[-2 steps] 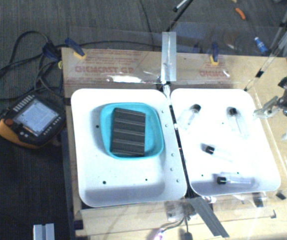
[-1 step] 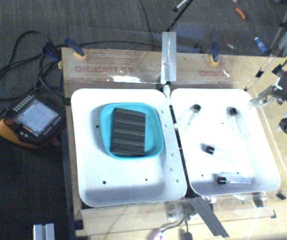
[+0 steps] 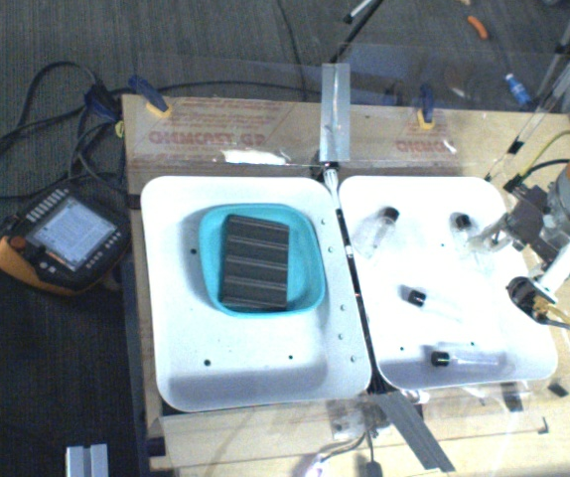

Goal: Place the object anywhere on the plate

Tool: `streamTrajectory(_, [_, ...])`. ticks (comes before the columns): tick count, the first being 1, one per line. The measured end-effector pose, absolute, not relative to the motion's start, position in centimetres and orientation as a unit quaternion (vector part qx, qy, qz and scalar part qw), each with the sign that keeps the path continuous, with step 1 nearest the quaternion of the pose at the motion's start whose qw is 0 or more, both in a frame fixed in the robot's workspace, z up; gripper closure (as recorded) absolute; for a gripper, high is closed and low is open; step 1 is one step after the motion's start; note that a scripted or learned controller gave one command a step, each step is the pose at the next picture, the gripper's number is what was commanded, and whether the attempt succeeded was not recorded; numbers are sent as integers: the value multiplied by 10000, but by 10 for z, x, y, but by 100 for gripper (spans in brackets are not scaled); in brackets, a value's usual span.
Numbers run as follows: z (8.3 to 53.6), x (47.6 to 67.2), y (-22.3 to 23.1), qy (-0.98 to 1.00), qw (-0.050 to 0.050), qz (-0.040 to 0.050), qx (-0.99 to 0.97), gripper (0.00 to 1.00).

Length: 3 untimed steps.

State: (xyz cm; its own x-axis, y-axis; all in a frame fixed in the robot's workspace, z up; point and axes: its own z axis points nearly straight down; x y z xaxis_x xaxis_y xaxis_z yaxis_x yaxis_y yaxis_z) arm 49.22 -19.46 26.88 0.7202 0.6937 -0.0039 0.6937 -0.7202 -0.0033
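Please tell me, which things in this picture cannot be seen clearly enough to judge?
- Gripper, camera view: small and blurred at the right bin's edge; whether it holds anything is unclear.
- Clear vials with black caps: their transparent bodies fade into the white bin, so outlines are uncertain.
- Dark ridged block on the teal plate: its material is not readable.

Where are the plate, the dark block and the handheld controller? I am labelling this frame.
plate (image 3: 310, 266): camera view, right rim.
dark block (image 3: 255, 261): camera view, ribbed top.
handheld controller (image 3: 71, 234): camera view, its screen.
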Motion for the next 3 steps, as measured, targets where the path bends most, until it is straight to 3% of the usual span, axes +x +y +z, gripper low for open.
streamTrajectory(2, [350, 484, -221, -2966, -6, 18, -9550, 0])
streamTrajectory(3, [276, 483, -224, -2659, 5, 24, -9640, 0])
